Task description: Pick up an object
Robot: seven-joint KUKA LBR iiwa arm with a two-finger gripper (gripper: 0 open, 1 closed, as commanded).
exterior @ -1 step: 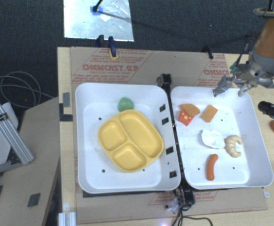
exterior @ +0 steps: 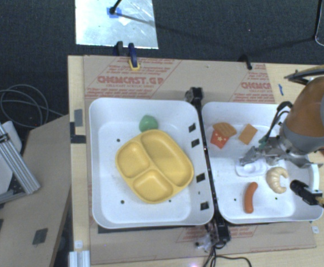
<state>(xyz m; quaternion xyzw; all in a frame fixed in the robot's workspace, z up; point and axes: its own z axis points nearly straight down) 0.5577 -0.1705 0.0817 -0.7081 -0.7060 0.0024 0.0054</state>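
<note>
Left bin [exterior: 103, 204]: yellow 3-section plate [exterior: 154, 166] in the middle, compartments bare; green lump [exterior: 148, 122] touching its far edge. Divider w/ black clips between bins.

Right bin [exterior: 223, 213]: red-orange block [exterior: 222, 134] and tan block [exterior: 248, 133] side by side at far end; sausage [exterior: 250, 197] near front wall; croissant [exterior: 277, 179] just right of it.

Gripper [exterior: 252, 160] low over right bin's middle, reaching in from right, tip over a pale flat patch, blocks beyond it, croissant just beside.

Fingers: can't tell how wide, nothing seen between them.

Step, prob.: approach/descent, no grasp yet. Next move needs a clear target, likely croissant or a block, fingers astride it, then close and lift. Risk: nudging croissant aside.
</note>
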